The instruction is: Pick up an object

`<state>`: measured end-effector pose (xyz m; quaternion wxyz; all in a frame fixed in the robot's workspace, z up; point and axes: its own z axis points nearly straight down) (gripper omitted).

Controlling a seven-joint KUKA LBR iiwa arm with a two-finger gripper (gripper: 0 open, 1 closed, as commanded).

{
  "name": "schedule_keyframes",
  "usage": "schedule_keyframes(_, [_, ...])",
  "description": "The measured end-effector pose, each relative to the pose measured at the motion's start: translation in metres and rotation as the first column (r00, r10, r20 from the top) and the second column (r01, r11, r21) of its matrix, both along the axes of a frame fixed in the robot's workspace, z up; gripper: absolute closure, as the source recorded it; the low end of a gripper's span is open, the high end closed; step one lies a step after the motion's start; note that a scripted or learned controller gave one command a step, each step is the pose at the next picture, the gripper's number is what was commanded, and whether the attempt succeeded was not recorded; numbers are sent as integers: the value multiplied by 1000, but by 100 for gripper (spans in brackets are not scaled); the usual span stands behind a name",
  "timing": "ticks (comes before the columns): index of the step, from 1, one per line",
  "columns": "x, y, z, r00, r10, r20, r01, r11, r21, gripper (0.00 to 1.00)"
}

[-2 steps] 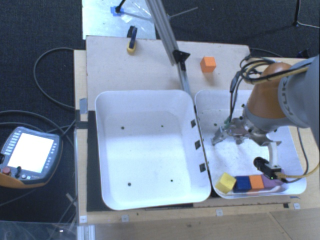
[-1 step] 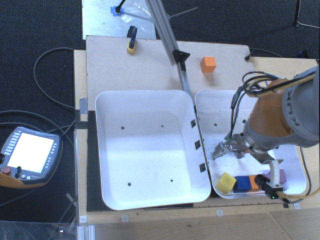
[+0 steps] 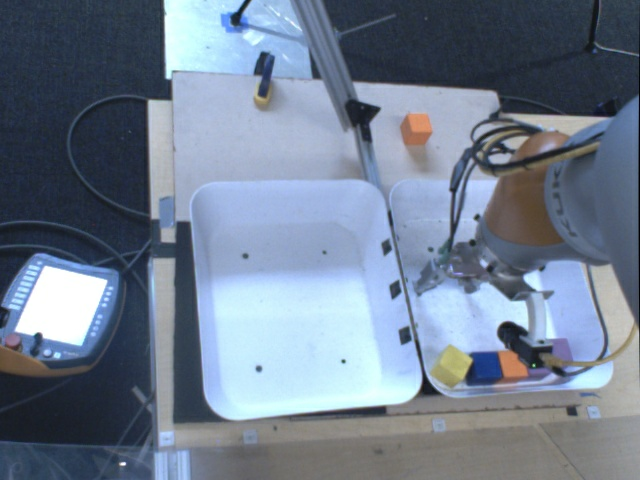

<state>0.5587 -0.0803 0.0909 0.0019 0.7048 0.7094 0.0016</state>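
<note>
My gripper (image 3: 436,274) hangs low over the left middle of the right bin (image 3: 420,208), pointing toward the wall shared with the left bin. A small green speck shows just above it, too small to identify. Along the right bin's front wall lie a yellow block (image 3: 452,365), a blue block (image 3: 485,367), an orange block (image 3: 512,365) and a purple block (image 3: 562,349). They sit well in front of the gripper and apart from it. The grey arm with its orange band (image 3: 520,208) covers the back right of this bin.
The left bin (image 3: 215,298) stands beside the right one. An orange cube (image 3: 417,128) and a yellow-and-blue clamp (image 3: 263,78) rest on the board behind the bins. A slanted metal pole (image 3: 330,53) crosses the back. A teach pendant (image 3: 55,313) lies far left.
</note>
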Motion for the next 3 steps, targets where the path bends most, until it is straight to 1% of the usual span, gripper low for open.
schedule_keyframes(1, [-19, 61, 104, 1000, 4, 4, -4, 1000, 3, 0])
schedule_keyframes(2, [-28, 13, 202, 1000, -7, 7, 7, 1000, -2, 0])
schedule_keyframes(3, [-53, 18, 98, 1000, -6, -11, 6, 1000, 2, 0])
